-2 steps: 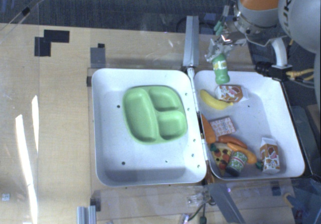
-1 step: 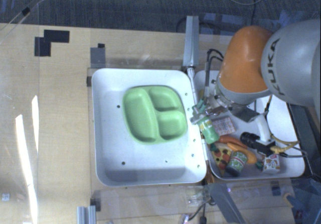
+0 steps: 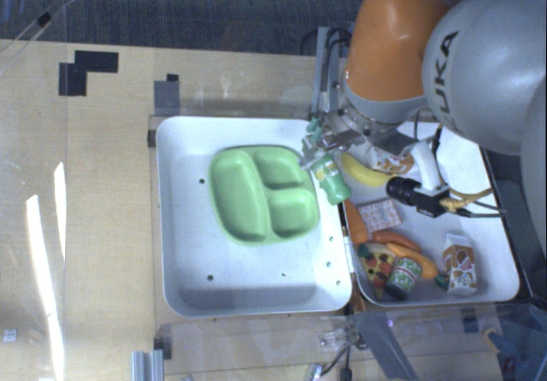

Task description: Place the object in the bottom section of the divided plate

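A light green divided plate [image 3: 256, 221] lies in the left white bin [image 3: 214, 285], with one long section on its left and two smaller ones on its right. My gripper [image 3: 319, 151] hangs over the plate's right rim, at the wall between the two bins. It is shut on a small green bottle-like object [image 3: 332, 185], which dangles just below the fingers. That object is over the gap between the plate's edge and the bin wall, level with the plate's lower right section.
The right bin [image 3: 500, 285] holds a banana [image 3: 366, 172], a carrot [image 3: 398, 243], a small printed carton [image 3: 461, 266], a patterned packet [image 3: 381, 215] and other toy food. A black connector with cables [image 3: 419, 196] stretches across it. The arm's bulk covers the upper right.
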You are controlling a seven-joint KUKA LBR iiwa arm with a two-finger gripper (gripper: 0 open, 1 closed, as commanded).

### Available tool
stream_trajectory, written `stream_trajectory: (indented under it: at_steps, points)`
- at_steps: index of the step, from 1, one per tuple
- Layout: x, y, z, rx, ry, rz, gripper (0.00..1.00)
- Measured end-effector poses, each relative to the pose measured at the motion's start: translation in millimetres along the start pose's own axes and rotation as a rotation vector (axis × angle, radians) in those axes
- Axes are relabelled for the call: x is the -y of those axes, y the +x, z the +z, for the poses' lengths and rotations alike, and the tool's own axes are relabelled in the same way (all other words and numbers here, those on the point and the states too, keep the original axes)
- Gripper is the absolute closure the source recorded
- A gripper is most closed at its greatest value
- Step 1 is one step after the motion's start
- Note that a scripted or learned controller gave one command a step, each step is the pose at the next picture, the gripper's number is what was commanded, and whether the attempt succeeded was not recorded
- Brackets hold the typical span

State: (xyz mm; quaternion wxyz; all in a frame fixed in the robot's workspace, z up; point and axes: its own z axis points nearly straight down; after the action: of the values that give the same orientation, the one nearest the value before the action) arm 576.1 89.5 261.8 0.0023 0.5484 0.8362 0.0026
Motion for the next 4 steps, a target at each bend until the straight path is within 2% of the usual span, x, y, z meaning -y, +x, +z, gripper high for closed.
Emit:
stream_trajectory:
  at_steps: [1, 2, 3, 4]
  points:
    - [-33, 43, -2, -0.001, 0.001, 0.003, 1.00]
    - [-11, 38, -5, -0.001, 0.002, 0.034, 1.00]
    - [-73, 48, -20, -0.001, 0.000, -0.282, 1.00]
    - [-31, 56, 34, -0.001, 0.002, -0.262, 1.00]
